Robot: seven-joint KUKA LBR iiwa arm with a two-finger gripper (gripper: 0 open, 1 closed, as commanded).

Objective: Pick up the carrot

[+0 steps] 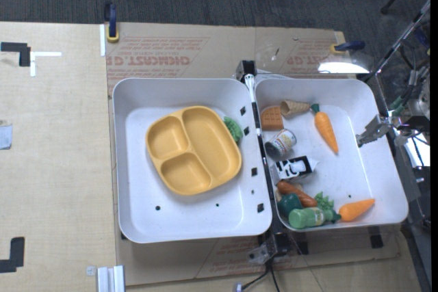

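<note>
Nearest the lens, a stubby carrot [356, 209] lies at the 5 o'clock corner of the right bin [356, 89], tip toward the wall, its green end close to a green bottle [306, 217]. A second, slimmer carrot [326, 130] lies near the bin's 1 o'clock, leaves up, on bare floor. A waffle cone [295, 107] sits close at its 10 o'clock and a small can [280, 142] lies out at its 8 o'clock.

With two carrots, the program may aim between them or switch targets. The stubby one is crowded against wall and bottle, so a descent there could clip either. The slim one may roll or slip away under a pinch.

At the right bin's 3 o'clock wall hovers the gripper [370, 134], apart from both carrots. I see nothing in it, and whether it is clenched or released I cannot tell.
</note>
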